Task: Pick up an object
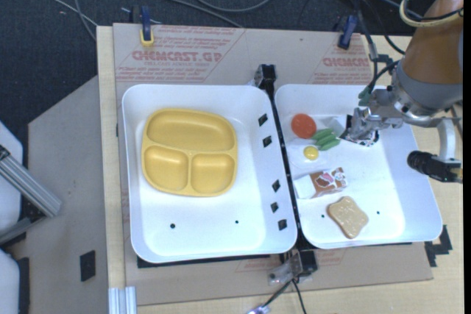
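Step in hand: I judge this the approach; nothing is lifted yet, and my gripper (pixel 362 130) hangs low over the right bin (pixel 412 209), toward its 12 o'clock side.
Gripper state: I cannot tell how it stands; the tip is small and blurred against the white floor.
Nearest candidate: a green piece (pixel 326 138) lies just beside my tip, at its 9 o'clock.
Other candidates: an orange-red round piece (pixel 302 125) sits at 10 o'clock from the green one; a small yellow ball (pixel 311 153) at its 7 o'clock; a brown-and-white packet (pixel 326 181) near the bin's middle; a tan slice (pixel 347 217) toward 6 o'clock.
Left bin (pixel 147 232): it carries a yellow divided tray (pixel 190 151), well apart from me.
Next move: I judge it calls for a short shift toward 9 o'clock to centre over the green piece, then a straight descent and a close.
Risk: the red and yellow pieces lie near enough to be nudged.
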